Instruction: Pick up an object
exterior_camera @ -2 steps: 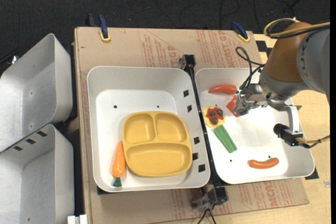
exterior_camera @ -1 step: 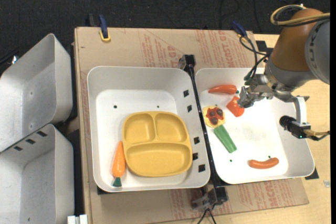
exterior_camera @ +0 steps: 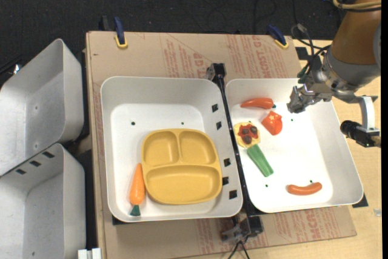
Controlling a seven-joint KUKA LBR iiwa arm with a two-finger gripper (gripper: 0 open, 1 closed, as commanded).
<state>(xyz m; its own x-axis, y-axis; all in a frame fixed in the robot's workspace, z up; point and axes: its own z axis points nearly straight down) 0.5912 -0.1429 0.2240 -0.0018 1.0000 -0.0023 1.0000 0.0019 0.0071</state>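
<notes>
My gripper [exterior_camera: 297, 104] hangs over the right bin [exterior_camera: 339, 161] near its upper right part, just right of a red chili pepper [exterior_camera: 257, 104]. Below the chili lie a red bell pepper piece [exterior_camera: 272, 123], a pizza slice with dark toppings [exterior_camera: 247, 134] and a green vegetable piece [exterior_camera: 259, 161]. A red sausage [exterior_camera: 304, 188] rests near the bin's front edge. Nothing shows between my fingers.
The left bin [exterior_camera: 121, 106] holds a yellow divided tray [exterior_camera: 180, 165] and an orange carrot [exterior_camera: 137, 186] beside it. A black divider [exterior_camera: 227, 130] runs between the bins. Two spare white bins [exterior_camera: 36, 100] stand off the bench at left.
</notes>
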